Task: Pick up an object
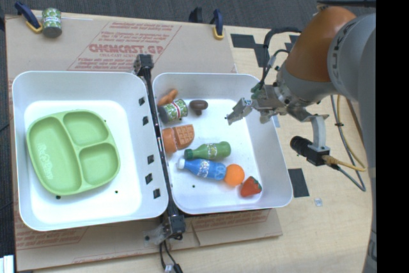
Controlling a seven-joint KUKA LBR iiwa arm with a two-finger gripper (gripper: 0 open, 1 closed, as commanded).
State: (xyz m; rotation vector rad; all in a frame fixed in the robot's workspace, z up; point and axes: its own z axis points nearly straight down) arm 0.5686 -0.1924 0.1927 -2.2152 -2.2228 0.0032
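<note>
White right bin (pixel 271 156) holds the toys, and the nearest, a brown piece (pixel 199 106), lies just left of the gripper (pixel 238 111) at mid-frame, whose fingers look slightly apart with nothing between them, pointing leftward toward it.

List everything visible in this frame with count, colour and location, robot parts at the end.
Bins: 2, white, side by side on the bench.
Divided plate: 1, light green, in the left bin.
Can: 1, green label, right bin, upper left.
Carrot-like piece: 1, orange, just above the can.
Brown item: 1, right of the can.
Bread-like item: 1, orange-brown, left side.
Bottle: 1, green.
Bottle: 1, blue.
Orange: 1, orange.
Strawberry: 1, red.
Small can: 1, green, bench's far left corner.
Gripper: 1, grey, over the right bin's upper right.
</note>
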